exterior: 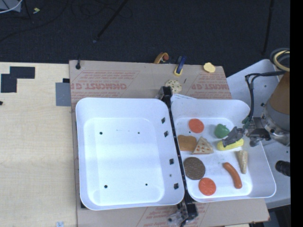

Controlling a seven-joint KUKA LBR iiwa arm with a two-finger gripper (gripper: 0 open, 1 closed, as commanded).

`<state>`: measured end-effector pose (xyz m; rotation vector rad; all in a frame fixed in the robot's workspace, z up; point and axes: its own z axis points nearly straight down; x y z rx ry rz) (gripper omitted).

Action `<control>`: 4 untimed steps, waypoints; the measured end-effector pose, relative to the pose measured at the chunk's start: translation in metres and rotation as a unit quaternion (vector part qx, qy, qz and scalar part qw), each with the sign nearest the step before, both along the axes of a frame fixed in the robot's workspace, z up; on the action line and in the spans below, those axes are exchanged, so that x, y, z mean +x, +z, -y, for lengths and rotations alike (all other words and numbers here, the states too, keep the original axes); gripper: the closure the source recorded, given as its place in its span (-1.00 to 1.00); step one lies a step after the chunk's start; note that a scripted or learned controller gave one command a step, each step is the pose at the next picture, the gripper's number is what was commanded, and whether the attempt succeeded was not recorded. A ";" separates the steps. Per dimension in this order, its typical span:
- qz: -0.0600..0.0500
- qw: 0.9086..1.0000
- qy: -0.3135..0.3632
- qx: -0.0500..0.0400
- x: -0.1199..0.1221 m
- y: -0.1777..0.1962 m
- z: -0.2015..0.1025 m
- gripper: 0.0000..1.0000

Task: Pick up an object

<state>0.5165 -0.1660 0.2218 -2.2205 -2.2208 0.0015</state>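
2 white bins sit side by side; the right bin [258, 186] holds the toy food. gripper [233, 137] is low over the yellow piece [230, 145], touching it, with the green item [221, 130] just beside; whether its fingers are apart or together, cannot tell. sausage [232, 175] lies near the front.

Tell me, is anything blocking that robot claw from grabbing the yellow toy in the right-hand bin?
Nothing visible stands in the way. The end effector is already down at the yellow piece, right over its upper edge. The green piece sits close beside it, and the corn lies just below, neither between them.
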 end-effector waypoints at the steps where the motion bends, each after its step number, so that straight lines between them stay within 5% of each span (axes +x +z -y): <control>1: -0.004 1.000 0.001 0.002 0.031 -0.115 -0.035 -1.00; 2: 0.003 1.000 0.002 0.000 0.098 -0.130 -0.068 -1.00; 3: 0.003 1.000 0.001 0.000 0.130 -0.129 -0.070 -1.00; 4: 0.006 1.000 0.000 0.001 0.131 -0.128 -0.044 -1.00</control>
